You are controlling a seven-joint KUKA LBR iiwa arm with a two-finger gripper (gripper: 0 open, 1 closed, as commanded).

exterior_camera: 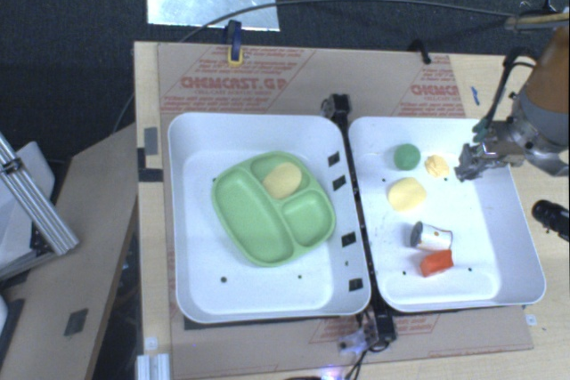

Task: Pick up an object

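Evidently, at inspection the grey two-finger gripper (469, 163) stood over the upper right part of the shallow white right-hand bin (512, 231), just beside a small pale-yellow crumpled lump (435, 165) on that bin's floor. Whether the claw was parted or closed could not be told at this resolution, and nothing was seen lodged in it. Five candidate items lay in the right-hand bin: the crumpled lump, a round green ball (407, 157) near it, a larger soft yellow rounded piece (406, 193) below those, a small white cylinder with a dark end (431, 237), and an orange-red block (435, 262) touching or nearly touching that cylinder. The shallow white left-hand bin (200, 182) held a green plastic divided plate (258, 222) with a yellow rounded item (283, 181) resting in one of its upper compartments, well apart from the arm. In my judgement, no pick had yet been secured, and the crumpled lump was the likeliest target. The risks noted were these: the lump was small and irregular, so a descent slightly off-centre could nudge it aside or close on nothing; the green ball nearby would roll if brushed; and the gripper's nearness to the bin's right wall left little margin for a lateral correction without contact.
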